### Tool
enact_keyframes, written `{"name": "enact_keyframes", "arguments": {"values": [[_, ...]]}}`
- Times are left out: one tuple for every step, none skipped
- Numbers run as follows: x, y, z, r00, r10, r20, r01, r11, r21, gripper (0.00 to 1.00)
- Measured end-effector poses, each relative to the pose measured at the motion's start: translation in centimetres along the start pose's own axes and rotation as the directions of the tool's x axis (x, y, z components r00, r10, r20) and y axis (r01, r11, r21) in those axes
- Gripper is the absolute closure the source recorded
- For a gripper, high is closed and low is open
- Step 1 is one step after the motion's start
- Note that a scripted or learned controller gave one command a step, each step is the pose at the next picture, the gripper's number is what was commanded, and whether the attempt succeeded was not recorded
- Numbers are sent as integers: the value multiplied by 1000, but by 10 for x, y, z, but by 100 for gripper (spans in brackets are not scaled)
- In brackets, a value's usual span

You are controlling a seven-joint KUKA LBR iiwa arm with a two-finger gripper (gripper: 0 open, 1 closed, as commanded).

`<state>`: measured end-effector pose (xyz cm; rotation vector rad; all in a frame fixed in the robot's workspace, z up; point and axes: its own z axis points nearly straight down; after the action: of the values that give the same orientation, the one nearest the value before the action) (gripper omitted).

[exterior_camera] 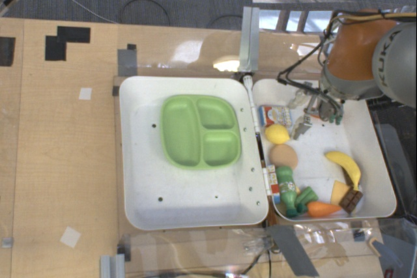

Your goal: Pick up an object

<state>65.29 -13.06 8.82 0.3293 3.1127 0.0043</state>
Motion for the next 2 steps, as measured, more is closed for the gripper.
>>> {"name": "enact_keyframes", "arguments": {"values": [[-27,-74,-149,1000,-11,15,11,1000,7,0],[7,-68,-6,984,180,-5,-180,984,4,0]]}}
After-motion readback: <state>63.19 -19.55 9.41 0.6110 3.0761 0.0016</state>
